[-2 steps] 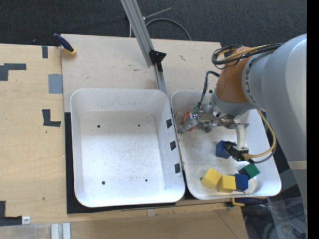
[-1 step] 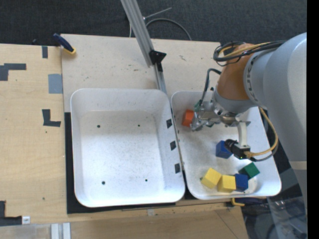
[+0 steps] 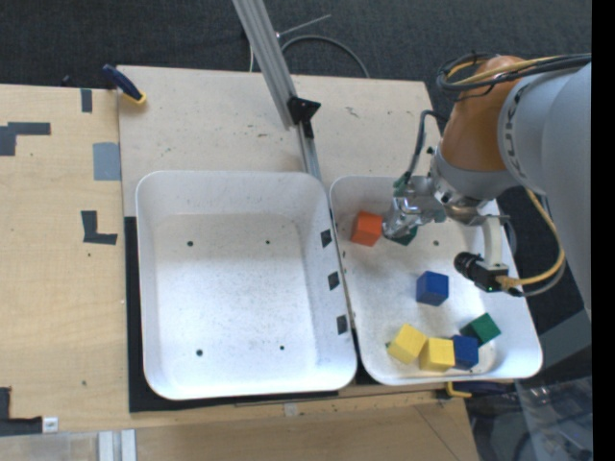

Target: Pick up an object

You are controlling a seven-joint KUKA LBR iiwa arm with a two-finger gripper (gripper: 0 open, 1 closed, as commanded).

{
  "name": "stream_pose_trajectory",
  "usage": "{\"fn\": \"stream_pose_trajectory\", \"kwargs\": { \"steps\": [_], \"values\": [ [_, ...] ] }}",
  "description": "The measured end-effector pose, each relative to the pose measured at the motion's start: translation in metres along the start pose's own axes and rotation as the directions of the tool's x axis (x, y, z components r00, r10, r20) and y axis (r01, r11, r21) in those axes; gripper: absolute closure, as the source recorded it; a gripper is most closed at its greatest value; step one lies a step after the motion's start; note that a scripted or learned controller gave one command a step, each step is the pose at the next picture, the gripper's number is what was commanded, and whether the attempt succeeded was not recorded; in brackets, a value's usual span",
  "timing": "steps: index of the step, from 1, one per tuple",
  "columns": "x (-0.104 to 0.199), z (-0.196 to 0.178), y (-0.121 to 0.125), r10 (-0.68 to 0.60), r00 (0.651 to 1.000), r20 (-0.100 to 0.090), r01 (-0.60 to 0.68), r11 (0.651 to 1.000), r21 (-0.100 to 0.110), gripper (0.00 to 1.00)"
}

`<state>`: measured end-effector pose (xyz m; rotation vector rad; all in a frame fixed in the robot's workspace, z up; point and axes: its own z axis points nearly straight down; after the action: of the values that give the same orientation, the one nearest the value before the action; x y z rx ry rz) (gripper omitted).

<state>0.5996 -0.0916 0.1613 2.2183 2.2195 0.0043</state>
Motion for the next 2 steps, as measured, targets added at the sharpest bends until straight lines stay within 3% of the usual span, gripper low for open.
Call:
{"fn": "stream_pose_trajectory", "kwargs": {
  "steps": [2],
  "values": [
    [0.005,-0.074,-0.003,-0.001,1.0,-0.001,0.001,1.0,0.002,1.0]
  ]
}}
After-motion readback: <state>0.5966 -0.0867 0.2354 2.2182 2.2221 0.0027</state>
